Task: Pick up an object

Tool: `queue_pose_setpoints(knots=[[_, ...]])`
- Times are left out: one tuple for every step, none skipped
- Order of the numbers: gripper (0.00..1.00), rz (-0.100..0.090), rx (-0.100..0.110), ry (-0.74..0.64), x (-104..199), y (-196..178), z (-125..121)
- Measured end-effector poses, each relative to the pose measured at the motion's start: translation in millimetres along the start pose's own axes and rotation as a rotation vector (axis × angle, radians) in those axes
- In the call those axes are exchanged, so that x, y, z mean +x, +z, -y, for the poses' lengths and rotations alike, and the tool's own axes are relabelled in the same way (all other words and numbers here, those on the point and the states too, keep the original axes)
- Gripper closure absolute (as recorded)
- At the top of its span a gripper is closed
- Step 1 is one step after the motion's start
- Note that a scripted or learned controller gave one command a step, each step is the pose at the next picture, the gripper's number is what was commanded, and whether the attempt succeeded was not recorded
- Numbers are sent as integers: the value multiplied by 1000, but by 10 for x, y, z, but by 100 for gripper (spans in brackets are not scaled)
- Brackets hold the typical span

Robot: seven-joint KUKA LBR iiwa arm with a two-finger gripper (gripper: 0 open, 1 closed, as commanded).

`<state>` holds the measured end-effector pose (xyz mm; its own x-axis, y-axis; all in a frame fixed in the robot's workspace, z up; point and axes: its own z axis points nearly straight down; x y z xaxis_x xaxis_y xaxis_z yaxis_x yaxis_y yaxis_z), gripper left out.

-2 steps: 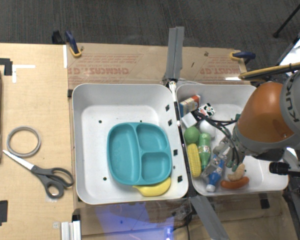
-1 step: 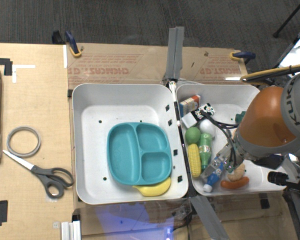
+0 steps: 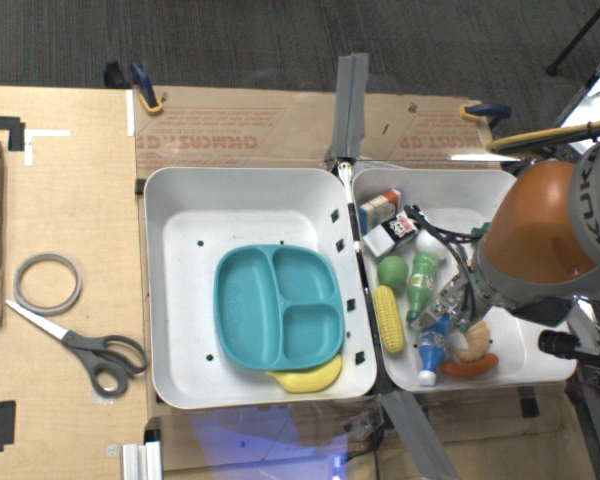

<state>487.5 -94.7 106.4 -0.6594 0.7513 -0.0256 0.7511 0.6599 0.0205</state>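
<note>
The green plastic bottle (image 3: 421, 278) lies in the right white bin (image 3: 510, 363), beside the yellow corn cob (image 3: 388, 319). The pincer (image 3: 450, 306) hangs just right of the bottle; I cannot tell how it stands. The grey arm (image 3: 540, 233) with its orange band bends down from the right.

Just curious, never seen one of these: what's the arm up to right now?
Gripper low in the right white bin, fingers hidden among clutter. Nothing seen held. Green plastic bottle, yellow corn cob and orange sausage crowd around it.
</note>
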Motion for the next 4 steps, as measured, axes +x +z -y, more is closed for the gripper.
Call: queue_pose_setpoints(knots=[[100,-23,23,118,91,-842,-575],[100,-20,25,275,-601,-986,-570],[100,-16,28,544,-1623,-1383,-487],[100,-15,28,643,-1633,176,-667]])
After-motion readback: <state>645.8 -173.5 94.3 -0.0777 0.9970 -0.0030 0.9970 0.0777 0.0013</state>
